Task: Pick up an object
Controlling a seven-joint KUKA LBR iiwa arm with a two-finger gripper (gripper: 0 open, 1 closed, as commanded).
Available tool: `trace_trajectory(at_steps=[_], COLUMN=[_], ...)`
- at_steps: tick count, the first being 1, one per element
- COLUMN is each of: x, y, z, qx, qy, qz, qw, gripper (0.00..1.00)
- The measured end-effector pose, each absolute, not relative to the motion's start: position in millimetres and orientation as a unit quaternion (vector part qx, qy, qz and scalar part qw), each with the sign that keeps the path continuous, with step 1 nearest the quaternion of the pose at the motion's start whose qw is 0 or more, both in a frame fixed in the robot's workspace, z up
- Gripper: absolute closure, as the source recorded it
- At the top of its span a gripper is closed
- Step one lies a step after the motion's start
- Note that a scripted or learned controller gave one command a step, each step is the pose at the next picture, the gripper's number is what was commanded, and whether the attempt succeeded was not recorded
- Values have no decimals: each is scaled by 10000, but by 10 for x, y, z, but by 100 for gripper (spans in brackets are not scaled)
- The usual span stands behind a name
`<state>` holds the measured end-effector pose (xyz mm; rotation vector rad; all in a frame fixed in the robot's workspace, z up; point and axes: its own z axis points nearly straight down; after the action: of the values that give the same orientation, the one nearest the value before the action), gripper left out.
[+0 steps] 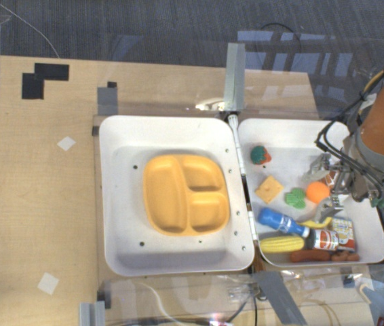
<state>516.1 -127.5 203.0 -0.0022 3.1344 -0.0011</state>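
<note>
A red sausage (322,255), a corn cob (281,244) and two bottles are lying along the right bin's (280,138) near edge. Just beyond, the gripper (329,190) is hanging with its open fingers straddling an orange ball (317,192). A yellow divided tray (185,193) is sitting in the left bin (121,202).

Robotics lab, pale wooden bench (36,202) with black tape marks (43,79), two white bins (110,202) clamped side by side, grey carpet (144,12), loose cables (15,19)
</note>
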Motion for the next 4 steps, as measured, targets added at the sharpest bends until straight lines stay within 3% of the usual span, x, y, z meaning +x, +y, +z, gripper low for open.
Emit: trace_trajectory(at_steps=[1, 2, 3, 4], x=[5316, 5186, 5421, 5840], y=[-1185, -1222, -1274, -1320], z=[905, 907, 905, 1077], qx=[1589, 1726, 709, 1689], qy=[9872, 9849, 9974, 9856], qz=[-3, 3, -6, 4], qw=[96, 108, 78, 60], gripper=[0, 0, 0, 0])
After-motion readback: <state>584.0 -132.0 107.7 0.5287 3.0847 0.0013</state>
